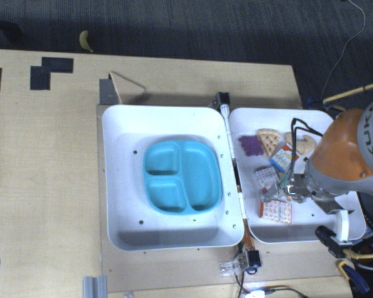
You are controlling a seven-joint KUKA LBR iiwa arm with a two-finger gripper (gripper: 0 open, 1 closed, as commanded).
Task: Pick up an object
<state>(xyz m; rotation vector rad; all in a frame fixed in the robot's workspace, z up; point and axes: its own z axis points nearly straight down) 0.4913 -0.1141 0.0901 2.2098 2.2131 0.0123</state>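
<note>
My gripper [278,190] is low in the right bin [311,228], hanging from the grey arm with the orange band [339,151]. It sits over a clear crinkled packet [265,176] and just above a red-and-white checkered packet [276,212]. Nothing can be made out as held. Close by lie a blue-and-white packet [280,160], a waffle piece [268,140], a purple item [250,144] and a pale bread-like piece [303,145], which the arm partly hides.
The left bin [121,166] holds a light blue divided plate [181,176]. A ridge [235,166] separates the two bins. Cables and a clamp [252,261] lie at the bench's front edge.
</note>
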